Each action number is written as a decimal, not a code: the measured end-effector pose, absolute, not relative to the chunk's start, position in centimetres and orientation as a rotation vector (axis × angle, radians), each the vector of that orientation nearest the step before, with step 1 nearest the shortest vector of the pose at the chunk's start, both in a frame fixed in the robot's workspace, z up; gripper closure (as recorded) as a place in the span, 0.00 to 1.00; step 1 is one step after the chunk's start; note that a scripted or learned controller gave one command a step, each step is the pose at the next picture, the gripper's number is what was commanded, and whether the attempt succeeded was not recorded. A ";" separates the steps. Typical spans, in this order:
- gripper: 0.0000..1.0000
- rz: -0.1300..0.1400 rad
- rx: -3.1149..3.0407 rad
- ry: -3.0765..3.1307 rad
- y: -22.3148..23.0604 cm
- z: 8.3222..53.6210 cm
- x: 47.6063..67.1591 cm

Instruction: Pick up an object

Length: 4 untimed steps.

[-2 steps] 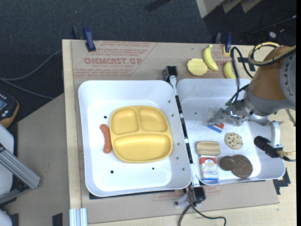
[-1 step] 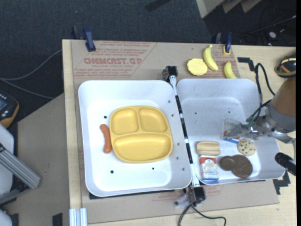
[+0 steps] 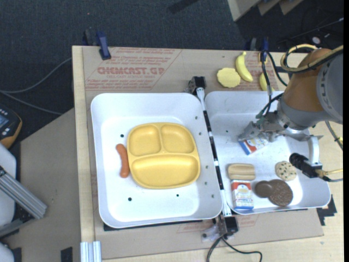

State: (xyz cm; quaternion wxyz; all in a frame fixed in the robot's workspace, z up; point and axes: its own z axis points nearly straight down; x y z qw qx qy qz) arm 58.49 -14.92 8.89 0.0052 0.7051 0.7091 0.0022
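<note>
My gripper (image 3: 255,136) reaches down into the right bin (image 3: 229,105), directly over a small red, white and blue packet (image 3: 249,146). The packet lies on the bin floor just under the fingertips. Nearer the front of the same bin lie a tan bread roll (image 3: 241,171), a red and white carton (image 3: 243,195), two dark brown cookies (image 3: 275,191) and a pale chip cookie (image 3: 285,170). The arm's grey body and orange band (image 3: 305,86) cover the bin's right part.
The left bin (image 3: 109,113) holds a yellow divided plate (image 3: 162,154) with a sausage (image 3: 123,160) beside it. A banana (image 3: 244,67) and a yellow lump (image 3: 228,77) lie on the cardboard behind the right bin. Cables hang near the arm.
</note>
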 end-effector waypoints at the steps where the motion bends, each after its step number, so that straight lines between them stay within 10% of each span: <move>1: 1.00 0.012 2.210 2.211 -15.2 10.1 58.5; 3: 1.00 0.010 2.211 2.229 -1.5 18.9 55.0; 4: 1.00 0.006 2.219 2.212 -6.4 23.4 58.4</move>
